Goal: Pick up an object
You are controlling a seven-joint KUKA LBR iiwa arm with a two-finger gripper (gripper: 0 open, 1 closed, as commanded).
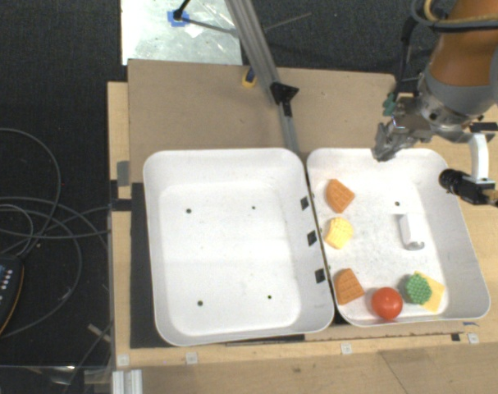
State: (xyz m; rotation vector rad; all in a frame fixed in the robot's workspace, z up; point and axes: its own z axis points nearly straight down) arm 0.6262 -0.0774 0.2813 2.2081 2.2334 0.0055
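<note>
Right bin (pixel 477 290), near edge: red tomato (pixel 387 303), just right of it a green broccoli-like piece (pixel 416 286) resting on a yellow wedge (pixel 434 295); an orange bread-like chunk (pixel 348 286) sits left of the tomato. Mid bin – yellow corn piece (pixel 339 232) by the left wall, small white block (pixel 410 230) well right of it. Farther back, another orange chunk (pixel 340 195). Gripper (pixel 385 149) hangs over the bin's far rim, apart from every item – finger spacing cannot be told, nothing seen between them. Left bin (pixel 162 171) alongside.
</note>
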